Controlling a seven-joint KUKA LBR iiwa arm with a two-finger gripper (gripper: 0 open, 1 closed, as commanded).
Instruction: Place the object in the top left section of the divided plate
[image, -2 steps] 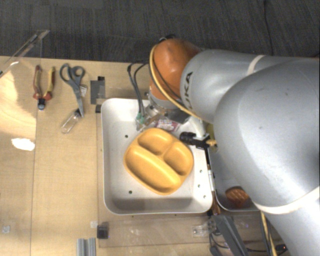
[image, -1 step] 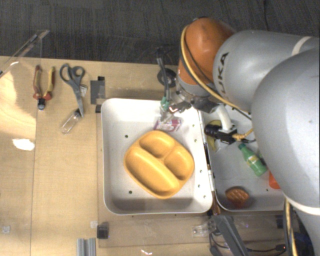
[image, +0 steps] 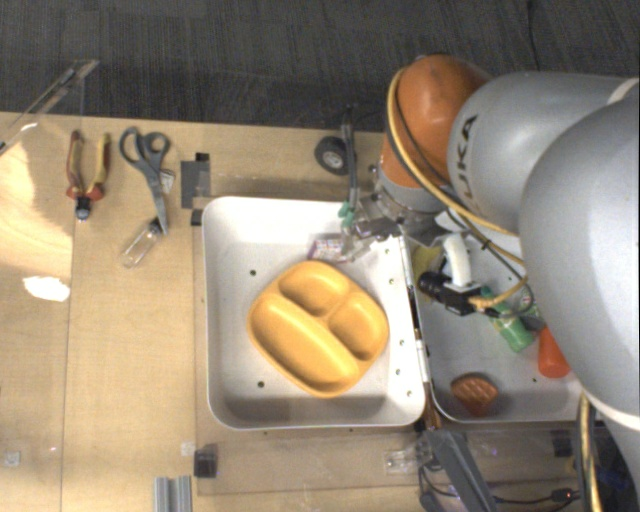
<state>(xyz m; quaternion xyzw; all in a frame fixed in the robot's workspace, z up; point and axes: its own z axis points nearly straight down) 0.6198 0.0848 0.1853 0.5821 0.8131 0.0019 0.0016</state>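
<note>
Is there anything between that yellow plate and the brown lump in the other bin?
In the camera view, the bins' adjoining white walls separate the yellow plate from the brown lump.

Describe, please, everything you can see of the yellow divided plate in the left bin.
The divided plate is yellow-orange and looks like smooth plastic, with rounded corners. Raised ridges split it into three sections: two smaller ones and one long one. It lies flat and turned at an angle on the floor of the left bin, near the middle. Nothing lies in its sections, and nothing else touches it.
</note>
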